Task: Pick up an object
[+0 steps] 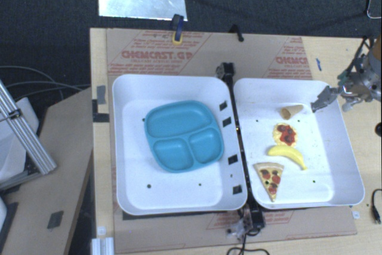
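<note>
Bench with 2 white bins; end effector above right bin, near cone; opening perhaps slight, cannot tell.

Reading "CHEMCAST GP" in red capitals on the brown protective sheet covering the surface, above the left bin. Running upside down relative to the camera, so letters appearing inverted. Repeating as a slanted red print on the same sheet above the right bin, near the top right corner; only partly legible there, looking like the same brand word. Showing faint red lettering again along the sheet's front strip below both bins, too small and cut off to read. Finding no other legible labels, numbers or signs elsewhere.
</note>
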You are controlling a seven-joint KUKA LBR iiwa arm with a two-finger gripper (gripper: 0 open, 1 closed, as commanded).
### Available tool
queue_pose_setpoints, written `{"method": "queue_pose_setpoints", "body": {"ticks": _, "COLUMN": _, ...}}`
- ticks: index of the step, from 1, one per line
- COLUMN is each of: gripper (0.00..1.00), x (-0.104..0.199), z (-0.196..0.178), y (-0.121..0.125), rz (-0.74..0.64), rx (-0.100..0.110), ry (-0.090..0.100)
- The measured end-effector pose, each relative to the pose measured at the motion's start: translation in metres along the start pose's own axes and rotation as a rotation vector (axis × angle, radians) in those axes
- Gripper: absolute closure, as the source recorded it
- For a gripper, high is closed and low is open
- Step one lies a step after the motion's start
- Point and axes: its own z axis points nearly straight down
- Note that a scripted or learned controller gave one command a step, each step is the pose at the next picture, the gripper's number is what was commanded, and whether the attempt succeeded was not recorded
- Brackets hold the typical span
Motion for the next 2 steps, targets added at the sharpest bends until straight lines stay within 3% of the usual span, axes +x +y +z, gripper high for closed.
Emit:
{"method": "queue_pose_setpoints", "body": {"ticks": 1, "gripper": 0.0, "x": -0.003, "z": 0.148, "y": 0.025, "rz": -0.002, "rx": -0.001, "ry": 0.0}}
{"method": "queue_pose_setpoints", "body": {"ticks": 2, "gripper": 0.0, "x": 0.034, "z": 0.149, "y": 0.036, "rz": -0.003, "rx": -0.002, "ry": -0.001}}
